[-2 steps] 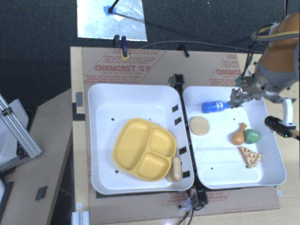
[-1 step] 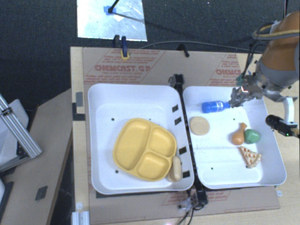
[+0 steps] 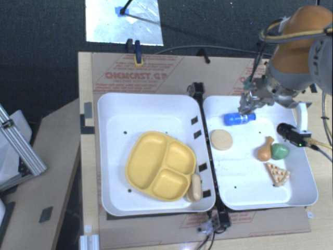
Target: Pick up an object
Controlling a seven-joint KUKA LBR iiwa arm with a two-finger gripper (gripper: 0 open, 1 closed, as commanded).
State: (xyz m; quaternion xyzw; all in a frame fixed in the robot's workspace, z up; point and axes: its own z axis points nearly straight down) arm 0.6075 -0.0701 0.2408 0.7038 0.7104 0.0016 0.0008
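The arm comes in from the upper right of the frame, and its gripper (image 3: pixel 248 104) hangs over the back of the right bin (image 3: pixel 302 194), just above a blue bottle (image 3: pixel 239 119) lying on its side; whether the claw is open or closed cannot be told. Nearby in that bin lie a round cookie (image 3: pixel 221 139), a drumstick (image 3: pixel 265 149), a green piece (image 3: pixel 280 151) and a pizza slice (image 3: pixel 277 174). The left bin (image 3: pixel 112 139) holds a yellow divided tray (image 3: pixel 160 164) with a bread roll (image 3: pixel 195 187) beside it
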